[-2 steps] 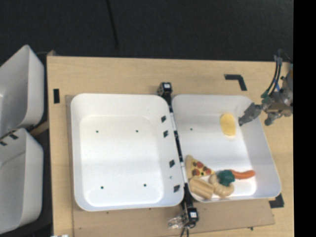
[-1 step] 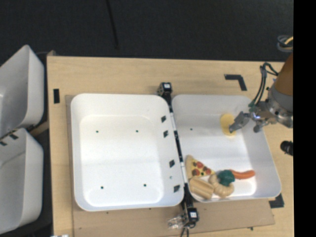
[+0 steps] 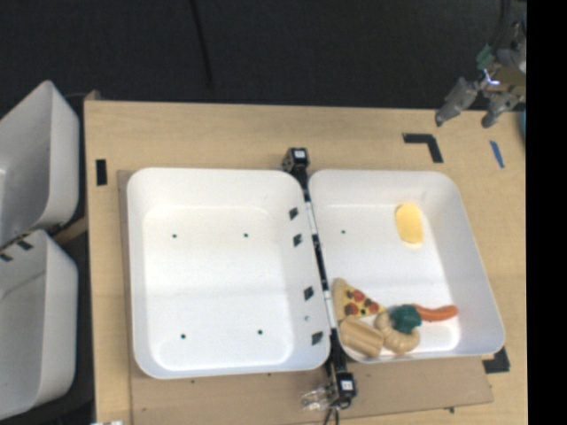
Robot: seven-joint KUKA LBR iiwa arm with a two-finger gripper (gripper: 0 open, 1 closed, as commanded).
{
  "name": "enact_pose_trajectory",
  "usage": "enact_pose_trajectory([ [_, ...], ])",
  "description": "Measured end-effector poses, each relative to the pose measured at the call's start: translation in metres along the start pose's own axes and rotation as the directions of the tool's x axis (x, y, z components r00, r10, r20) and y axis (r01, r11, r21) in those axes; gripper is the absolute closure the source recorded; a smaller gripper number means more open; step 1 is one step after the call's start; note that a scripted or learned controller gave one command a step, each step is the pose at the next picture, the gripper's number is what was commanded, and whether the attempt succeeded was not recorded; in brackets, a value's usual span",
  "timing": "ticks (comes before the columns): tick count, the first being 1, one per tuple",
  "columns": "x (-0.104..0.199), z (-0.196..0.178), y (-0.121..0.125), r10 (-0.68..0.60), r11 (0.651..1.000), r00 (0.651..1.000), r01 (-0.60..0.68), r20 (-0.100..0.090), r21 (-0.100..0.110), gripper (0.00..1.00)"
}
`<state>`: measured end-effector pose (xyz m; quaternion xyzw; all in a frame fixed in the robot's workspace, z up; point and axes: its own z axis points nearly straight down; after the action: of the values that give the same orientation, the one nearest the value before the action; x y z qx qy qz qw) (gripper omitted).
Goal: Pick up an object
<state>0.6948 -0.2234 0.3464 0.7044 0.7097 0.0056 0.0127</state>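
The right bin (image 3: 461, 215) holds several toy foods. A yellow oval piece (image 3: 409, 223) lies toward its far right. Along the near edge sit a pizza slice (image 3: 356, 302), a tan bread piece (image 3: 361, 335), a green-topped piece (image 3: 406, 318) and an orange carrot (image 3: 438, 312), all close together. My gripper (image 3: 472, 104) hangs at the top right, beyond the bench's far corner and well away from the bins. Its two grey fingers are spread apart with nothing between them.
The left bin (image 3: 142, 237) sits beside the right one, joined by a black-clipped seam (image 3: 310, 255). White containers (image 3: 31, 237) stand off the bench's left edge. Black tape marks (image 3: 425, 144) lie on the wooden bench top.
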Motion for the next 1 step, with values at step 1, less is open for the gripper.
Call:
enact_pose_trajectory([
  [1, 0.0368, 0.2100, -0.0130, 0.004, 0.999, 1.000, -0.003, -0.012, 0.034, 0.00],
])
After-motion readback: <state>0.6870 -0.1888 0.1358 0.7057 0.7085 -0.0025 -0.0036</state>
